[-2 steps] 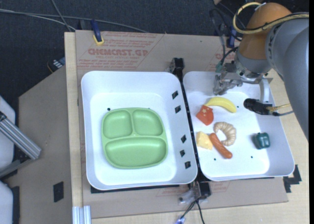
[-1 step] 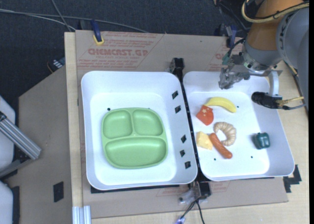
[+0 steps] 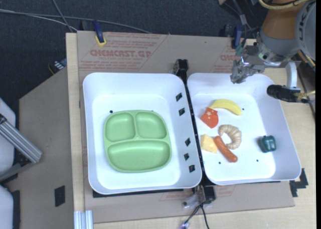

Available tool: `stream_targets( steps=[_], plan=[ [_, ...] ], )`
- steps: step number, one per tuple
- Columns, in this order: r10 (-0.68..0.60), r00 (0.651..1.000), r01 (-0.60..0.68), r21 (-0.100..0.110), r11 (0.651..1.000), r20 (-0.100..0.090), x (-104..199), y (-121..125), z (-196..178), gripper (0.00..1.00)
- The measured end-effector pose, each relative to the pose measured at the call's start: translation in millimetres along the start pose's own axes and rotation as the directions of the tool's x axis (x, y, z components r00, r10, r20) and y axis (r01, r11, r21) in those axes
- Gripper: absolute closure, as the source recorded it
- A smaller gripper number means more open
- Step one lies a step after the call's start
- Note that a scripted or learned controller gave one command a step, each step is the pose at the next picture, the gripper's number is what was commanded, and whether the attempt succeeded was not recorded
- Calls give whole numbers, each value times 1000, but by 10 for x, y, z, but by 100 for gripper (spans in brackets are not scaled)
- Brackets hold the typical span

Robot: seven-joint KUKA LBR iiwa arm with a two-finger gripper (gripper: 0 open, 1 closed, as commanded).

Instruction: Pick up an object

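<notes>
Several toys [image 3: 225, 132] well below fingers [image 3: 239, 75]

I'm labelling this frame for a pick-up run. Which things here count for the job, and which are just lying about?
For the job: gripper; banana; red piece; shrimp; yellow wedge; orange sausage; green piece; right bin.

Lying about: green tray; left bin; blue clamp.

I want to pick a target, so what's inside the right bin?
Inside the right bin: a banana, a red piece, a shrimp, a yellow wedge, an orange sausage, and a green item. The sausage covers part of the wedge.
</notes>
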State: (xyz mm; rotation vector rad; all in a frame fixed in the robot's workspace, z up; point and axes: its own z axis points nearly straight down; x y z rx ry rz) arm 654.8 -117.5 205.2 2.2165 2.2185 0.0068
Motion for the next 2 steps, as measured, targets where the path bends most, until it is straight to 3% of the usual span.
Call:
stream_targets(
  steps=[2],
  plan=[
    [-1, 1000, 1, 0, 1000, 0, -8, 90, -918, 100]
  ],
)
